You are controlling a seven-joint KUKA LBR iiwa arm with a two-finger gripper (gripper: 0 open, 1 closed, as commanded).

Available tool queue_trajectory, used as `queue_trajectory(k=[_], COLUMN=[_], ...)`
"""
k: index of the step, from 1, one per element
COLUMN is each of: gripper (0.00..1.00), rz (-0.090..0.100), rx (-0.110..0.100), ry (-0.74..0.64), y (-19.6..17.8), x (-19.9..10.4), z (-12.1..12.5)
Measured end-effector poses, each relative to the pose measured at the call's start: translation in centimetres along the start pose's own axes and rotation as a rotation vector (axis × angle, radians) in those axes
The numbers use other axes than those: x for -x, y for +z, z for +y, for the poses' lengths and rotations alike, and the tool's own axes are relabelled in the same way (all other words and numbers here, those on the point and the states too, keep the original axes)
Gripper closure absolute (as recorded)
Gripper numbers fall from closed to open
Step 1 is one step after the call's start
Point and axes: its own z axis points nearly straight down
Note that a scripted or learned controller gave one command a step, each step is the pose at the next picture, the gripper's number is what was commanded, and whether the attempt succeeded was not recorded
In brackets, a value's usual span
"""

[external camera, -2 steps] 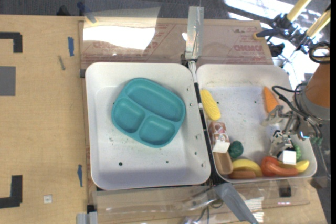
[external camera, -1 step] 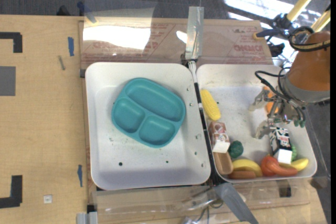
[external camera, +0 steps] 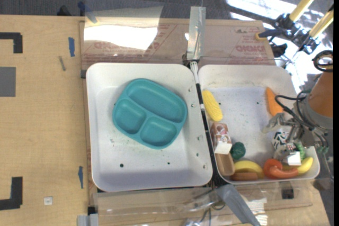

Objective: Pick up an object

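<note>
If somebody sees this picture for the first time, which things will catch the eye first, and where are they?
The teal divided plate stands out first, lying alone in the middle of the left bin. Next comes the colourful toy food in the right bin: a corn cob by the divider, a carrot further right. The tool is low in that bin's right corner.

Arm (external camera: 324, 97) cut off by right edge; you see just orange band and wrist. Gripper (external camera: 288, 137) buried in cables and clutter over right bin (external camera: 241, 82): you can't tell finger state or whether anything sits between them. Small white item (external camera: 293, 159) below it too small to identify. Banana (external camera: 306, 165) half hidden behind that item. Red piece (external camera: 274, 168) at near wall partly covered, shape unclear.
</note>
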Motion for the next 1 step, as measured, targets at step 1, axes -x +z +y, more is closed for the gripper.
queue_trajectory(k=[1], gripper=[0.00], rz=[0.005], rx=[-0.003], ry=[0.113], y=[0.32], x=[11.51], z=[6.86])
